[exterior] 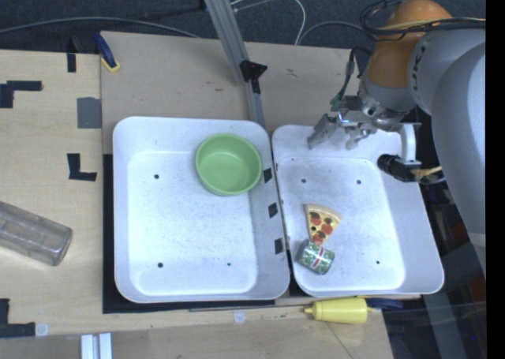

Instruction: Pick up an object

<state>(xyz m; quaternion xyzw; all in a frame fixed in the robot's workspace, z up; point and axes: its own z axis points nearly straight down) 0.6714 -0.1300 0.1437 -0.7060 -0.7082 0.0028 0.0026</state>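
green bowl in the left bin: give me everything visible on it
The green bowl is a round, pale green dish that looks like matte plastic, with a smooth rim and a slightly darker inner floor. It sits upright, mouth up, with nothing visible inside. It rests on the floor of the left bin, in the far right corner, close to the wall shared with the right bin; whether it touches that wall cannot be told. The gripper is apart from it, over the right bin's far edge.
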